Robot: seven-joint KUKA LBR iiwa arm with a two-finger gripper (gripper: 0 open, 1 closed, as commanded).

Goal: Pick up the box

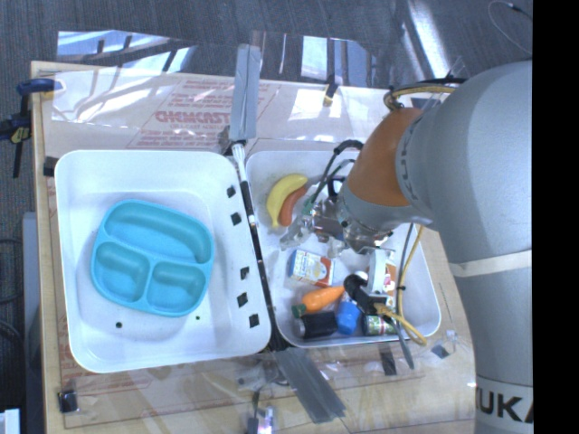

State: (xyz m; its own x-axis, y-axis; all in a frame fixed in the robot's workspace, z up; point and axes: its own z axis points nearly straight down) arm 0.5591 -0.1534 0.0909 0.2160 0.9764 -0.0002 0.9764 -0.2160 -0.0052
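Observation:
A small white carton box (309,267) with orange print lies flat in the middle of the right bin (425,319). My gripper (305,224) hangs just above the box's far edge, between it and the banana. The grey arm with its orange band (384,165) reaches in from the right and covers the bin's right half.
A yellow banana with a red piece (286,199) lies at the back of the right bin. A carrot (323,297), a blue block (348,319), a black item (317,326) and a can (381,325) crowd its front. A blue divided plate (152,258) sits in the left bin (72,174).

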